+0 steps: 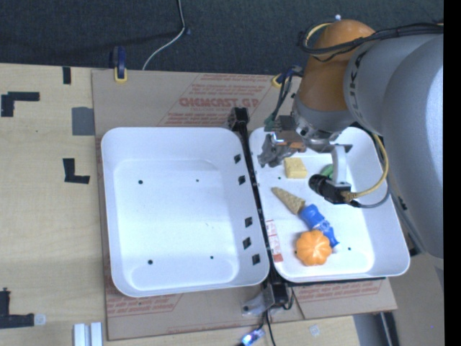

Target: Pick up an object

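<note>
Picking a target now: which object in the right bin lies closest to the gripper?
The pale yellow block, just beside the gripper. The cone, blue piece and orange fruit lie farther toward the bin's near edge.

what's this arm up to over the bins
A grey and orange arm reaches in over the right bin to pick something up. Its tool hangs low near the bin's far left corner, close beside a pale yellow block. Nothing shows in its grasp. A tan cone, a blue piece and an orange ball lie nearer the front. The left bin sits alongside.
</note>
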Controlling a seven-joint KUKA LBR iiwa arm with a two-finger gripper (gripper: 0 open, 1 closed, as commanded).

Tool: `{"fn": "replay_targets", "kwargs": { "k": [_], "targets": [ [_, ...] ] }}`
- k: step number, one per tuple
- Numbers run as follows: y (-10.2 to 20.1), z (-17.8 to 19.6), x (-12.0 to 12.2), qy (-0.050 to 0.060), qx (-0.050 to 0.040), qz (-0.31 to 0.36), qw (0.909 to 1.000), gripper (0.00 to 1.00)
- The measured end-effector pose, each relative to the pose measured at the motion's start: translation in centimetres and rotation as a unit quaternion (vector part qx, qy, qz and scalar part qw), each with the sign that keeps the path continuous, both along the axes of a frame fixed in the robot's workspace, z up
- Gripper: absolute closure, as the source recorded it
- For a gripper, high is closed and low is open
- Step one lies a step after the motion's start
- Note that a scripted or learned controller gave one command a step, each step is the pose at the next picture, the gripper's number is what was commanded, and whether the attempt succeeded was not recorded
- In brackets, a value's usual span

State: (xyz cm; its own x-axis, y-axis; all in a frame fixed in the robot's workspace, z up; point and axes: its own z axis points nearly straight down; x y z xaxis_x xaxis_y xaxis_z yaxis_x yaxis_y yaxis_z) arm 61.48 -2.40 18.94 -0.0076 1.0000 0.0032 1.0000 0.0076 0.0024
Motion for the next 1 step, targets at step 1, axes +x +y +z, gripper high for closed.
{"fn": "replay_targets", "kwargs": {
  "k": [1],
  "targets": [
    [-6.56,-0.56,-8.89,0.005,-0.0020,-0.007,1.0000,1.00]
  ]
}}
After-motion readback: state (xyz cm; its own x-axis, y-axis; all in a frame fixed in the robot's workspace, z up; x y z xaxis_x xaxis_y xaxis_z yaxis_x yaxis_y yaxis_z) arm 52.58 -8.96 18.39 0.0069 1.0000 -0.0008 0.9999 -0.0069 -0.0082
